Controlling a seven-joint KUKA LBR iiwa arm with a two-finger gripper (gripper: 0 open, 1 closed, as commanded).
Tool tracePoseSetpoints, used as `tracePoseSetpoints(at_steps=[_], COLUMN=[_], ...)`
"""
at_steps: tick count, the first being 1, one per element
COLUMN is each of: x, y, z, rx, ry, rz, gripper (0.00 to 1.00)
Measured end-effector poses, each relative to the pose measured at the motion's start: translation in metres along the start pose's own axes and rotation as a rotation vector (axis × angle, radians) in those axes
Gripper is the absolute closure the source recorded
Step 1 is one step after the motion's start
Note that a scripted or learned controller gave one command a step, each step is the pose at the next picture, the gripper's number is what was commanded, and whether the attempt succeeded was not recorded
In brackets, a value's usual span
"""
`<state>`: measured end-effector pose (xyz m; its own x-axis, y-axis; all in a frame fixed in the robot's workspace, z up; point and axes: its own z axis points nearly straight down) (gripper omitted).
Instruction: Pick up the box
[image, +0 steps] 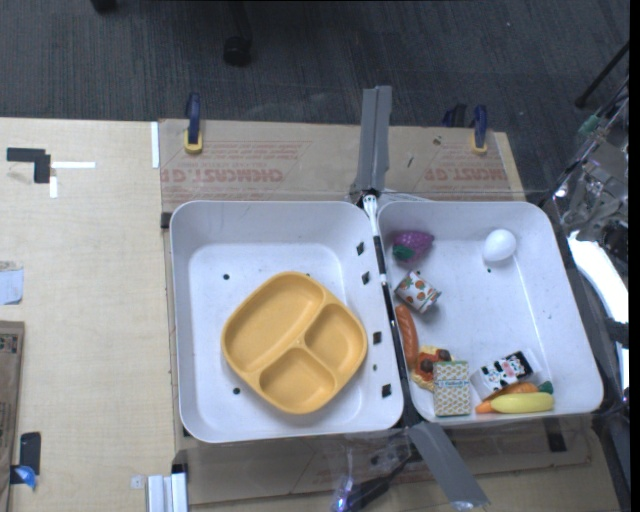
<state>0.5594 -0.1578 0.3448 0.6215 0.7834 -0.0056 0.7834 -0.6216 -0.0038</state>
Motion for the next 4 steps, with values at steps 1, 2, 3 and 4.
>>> tracePoseSetpoints(at_steps=[1,2,3,4], x=[0.056,0.056,0.094,0.081], y=[-0.029,-0.028,0.018,0.014], z=[0.143,0.142,0.106,0.228], rx=[0.002,0.001,0.0,0.003], ry=[0.0,0.001,0.001,0.001], rz=[0.081,0.082,0.231,0.255], gripper=[0.0,0.0,0.0,0.0])
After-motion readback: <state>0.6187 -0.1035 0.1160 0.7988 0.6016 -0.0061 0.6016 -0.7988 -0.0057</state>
